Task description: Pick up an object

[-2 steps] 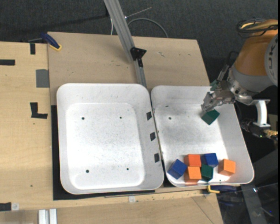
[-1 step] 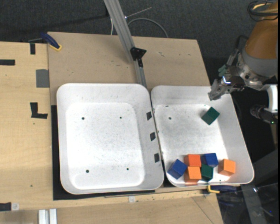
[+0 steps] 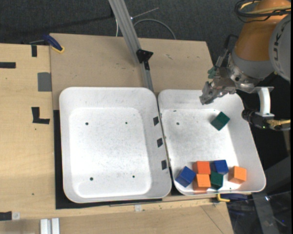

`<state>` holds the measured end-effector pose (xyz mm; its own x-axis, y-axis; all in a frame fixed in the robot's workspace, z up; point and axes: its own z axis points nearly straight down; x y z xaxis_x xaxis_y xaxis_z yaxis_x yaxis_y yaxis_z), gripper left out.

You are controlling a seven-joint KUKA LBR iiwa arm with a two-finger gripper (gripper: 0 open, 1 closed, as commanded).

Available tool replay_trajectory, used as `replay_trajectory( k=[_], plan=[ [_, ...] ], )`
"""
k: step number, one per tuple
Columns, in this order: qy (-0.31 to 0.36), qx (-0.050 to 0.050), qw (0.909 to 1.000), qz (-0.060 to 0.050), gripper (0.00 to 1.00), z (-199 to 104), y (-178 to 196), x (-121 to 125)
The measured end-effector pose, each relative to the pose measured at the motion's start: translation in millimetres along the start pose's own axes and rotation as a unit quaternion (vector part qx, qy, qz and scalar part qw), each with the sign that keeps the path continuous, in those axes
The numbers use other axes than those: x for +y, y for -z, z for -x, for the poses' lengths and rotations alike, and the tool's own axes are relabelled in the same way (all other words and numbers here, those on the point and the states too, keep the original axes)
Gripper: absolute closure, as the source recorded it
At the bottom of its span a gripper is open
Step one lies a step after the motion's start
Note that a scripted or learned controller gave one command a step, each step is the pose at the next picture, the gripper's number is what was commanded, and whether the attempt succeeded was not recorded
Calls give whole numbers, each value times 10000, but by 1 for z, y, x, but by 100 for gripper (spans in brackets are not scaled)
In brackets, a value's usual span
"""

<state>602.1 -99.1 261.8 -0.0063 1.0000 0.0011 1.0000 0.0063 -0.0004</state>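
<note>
Right now the gripper [image 3: 208, 95] hangs over the far edge of the right bin [image 3: 185, 99], near its far right corner, with nothing visible between its tips; whether it is spread or closed I cannot tell from this angle. The closest candidate is the lone green block [image 3: 219, 120], lying apart on the bin floor just toward the near side and slightly right of the gripper. It sits turned at an angle to the bin walls, so the wrist would probably need to match that turn. The other blocks [image 3: 210, 173] huddle along the near wall, touching or nearly so, well away from the gripper. My judgement: the lone green block is the easier pick, a short move down and nearward.
</note>
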Motion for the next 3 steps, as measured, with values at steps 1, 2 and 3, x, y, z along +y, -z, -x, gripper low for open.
replay_trajectory(
  k=[1,2,3],
  plan=[
    [0,0,10000,-4,100,-53,-5,4],
    [6,1,10000,-10,100,-116,-14,-5],
    [5,2,10000,-6,100,-167,-10,-14]
  ],
)
